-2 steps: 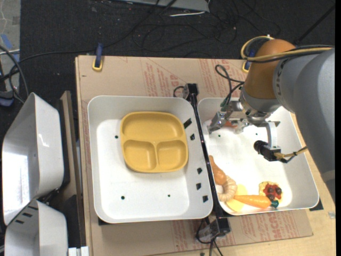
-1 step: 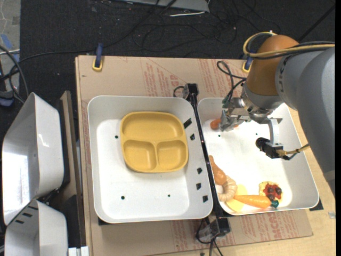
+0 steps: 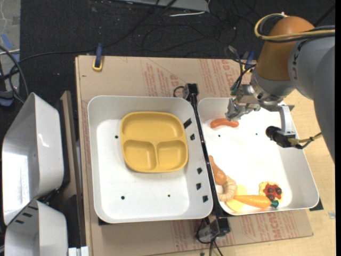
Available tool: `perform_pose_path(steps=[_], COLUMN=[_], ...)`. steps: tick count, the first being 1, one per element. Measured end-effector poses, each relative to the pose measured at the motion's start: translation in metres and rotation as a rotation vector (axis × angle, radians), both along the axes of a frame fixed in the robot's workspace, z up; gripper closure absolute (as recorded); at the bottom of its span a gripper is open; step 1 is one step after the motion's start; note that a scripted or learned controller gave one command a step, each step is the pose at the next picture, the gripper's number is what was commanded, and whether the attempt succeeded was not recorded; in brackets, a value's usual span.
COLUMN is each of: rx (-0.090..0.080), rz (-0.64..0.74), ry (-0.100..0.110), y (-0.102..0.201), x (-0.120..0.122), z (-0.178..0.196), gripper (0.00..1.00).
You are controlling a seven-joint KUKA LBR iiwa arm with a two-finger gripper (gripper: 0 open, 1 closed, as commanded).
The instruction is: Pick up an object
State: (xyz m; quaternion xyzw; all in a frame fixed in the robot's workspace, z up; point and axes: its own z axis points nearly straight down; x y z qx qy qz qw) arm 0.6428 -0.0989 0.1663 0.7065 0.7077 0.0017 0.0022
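Pincer point(image 3: 234, 112) low over far-left part of right bin point(image 3: 298, 167), hanging from grey arm point(image 3: 314, 63) with orange band point(image 3: 279, 49) above wrist. Finger state: cannot tell, tips too small and blurred against white bin floor. Orange sausage-shaped object point(image 3: 224, 124) lying on bin floor directly under and just left of pincer tips, close to touching; not seen between fingers, so not counted as held. Towards near edge from pincer, well apart: cluster of toy food in near-left corner of same bin, comprising pale orange shrimp-like piece point(image 3: 222, 181) along left wall, orange carrot point(image 3: 252, 200) lying flat beside it, and small yellow item with red dots point(image 3: 270, 190) just right of carrot. Left of pincer, across dividing wall: left bin point(image 3: 106, 196) holding yellow three-compartment plate point(image 3: 154, 142), upright, well apart from pincer. Both bins on cardboard-covered counter point(image 3: 144, 73). Yellow-handled clamp point(image 3: 97, 63) at far-left corner of counter.
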Motion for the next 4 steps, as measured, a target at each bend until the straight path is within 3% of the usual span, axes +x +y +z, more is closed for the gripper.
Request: perform_pose_path(steps=[1, 2, 4], rx=[-0.001, 0.000, 0.002], rz=[0.000, 0.000, 0.007], ry=[-0.001, 0.003, 0.006], y=[-0.007, -0.007, 0.099], x=[0.006, 0.006, -0.004], z=[0.060, 0.078, 0.085], gripper=[1.00, 1.00, 1.00])
